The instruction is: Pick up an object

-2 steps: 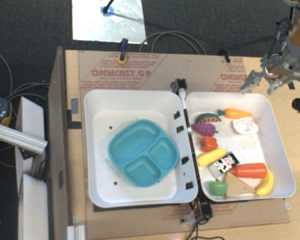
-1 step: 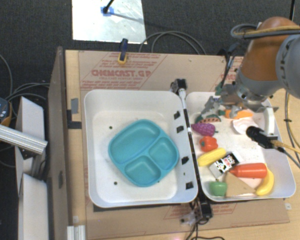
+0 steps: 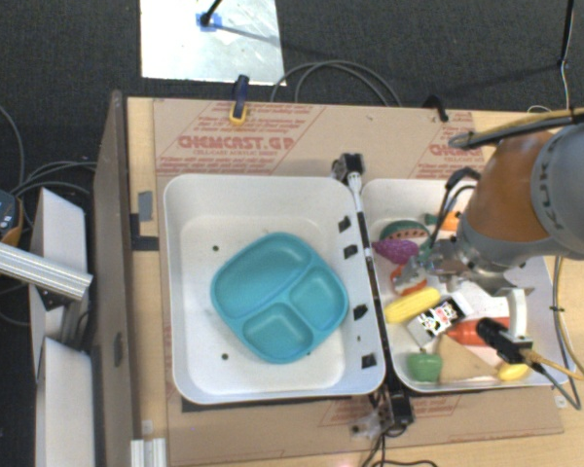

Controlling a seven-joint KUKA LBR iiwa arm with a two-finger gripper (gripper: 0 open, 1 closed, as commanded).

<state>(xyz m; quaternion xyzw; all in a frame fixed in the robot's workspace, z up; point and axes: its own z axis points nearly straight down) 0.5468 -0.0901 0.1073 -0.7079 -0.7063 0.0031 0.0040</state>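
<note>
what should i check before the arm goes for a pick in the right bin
1. Objects within reach: ok. The right bin holds a yellow banana, green pepper, purple piece and others.
2. Arm position: ok. The arm hangs over the right bin.
3. Gripper state: cannot tell. The wrist hides the gripper.
4. Anything already held: cannot tell.
5. Target isolation: not ok. Items lie crowded, several touching.
6. Left bin: ok. The teal plate sits apart from the pick area.
</note>
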